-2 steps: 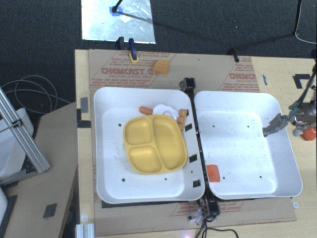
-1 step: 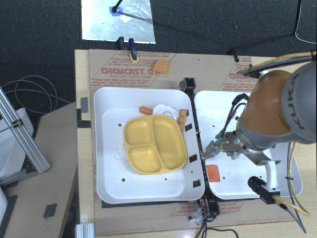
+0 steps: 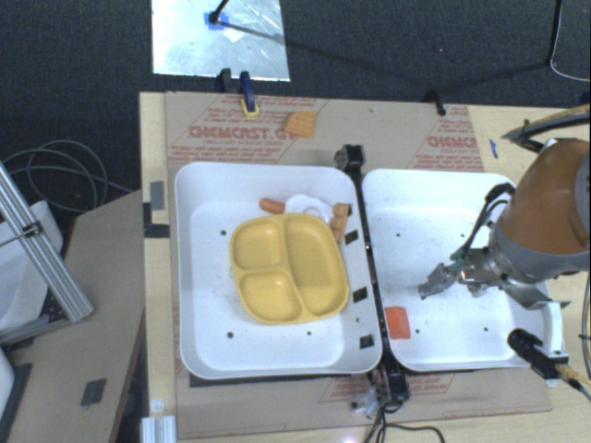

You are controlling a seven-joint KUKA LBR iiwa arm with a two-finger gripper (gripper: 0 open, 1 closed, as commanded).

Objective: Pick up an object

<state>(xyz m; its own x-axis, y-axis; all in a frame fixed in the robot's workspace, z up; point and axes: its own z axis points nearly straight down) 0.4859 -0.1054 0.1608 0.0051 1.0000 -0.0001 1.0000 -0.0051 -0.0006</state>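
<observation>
We see the arm [image 3: 552,212], grey with its orange band, reaching in from the right over the right bin [image 3: 434,212]. Its gripper [image 3: 432,284] hangs low above the bin's white floor, pointing left. Nothing lies between the gripper's tips, and we cannot tell how wide it is set. A small orange-red block [image 3: 396,322] sits in the right bin near its front left corner, just beside the divider, a little below and to the left of the gripper and apart from it. In the left bin [image 3: 208,275] a yellow divided plate [image 3: 288,268] lies near the middle, with three compartments facing up. Behind the plate we find a small orange sausage-shaped piece [image 3: 271,206], a white object [image 3: 306,207] touching the plate's far edge, and a tan cork-like piece [image 3: 340,217] by the divider. On the cardboard [image 3: 388,132] behind the bins rests a tan cracker-like piece [image 3: 300,123].
</observation>
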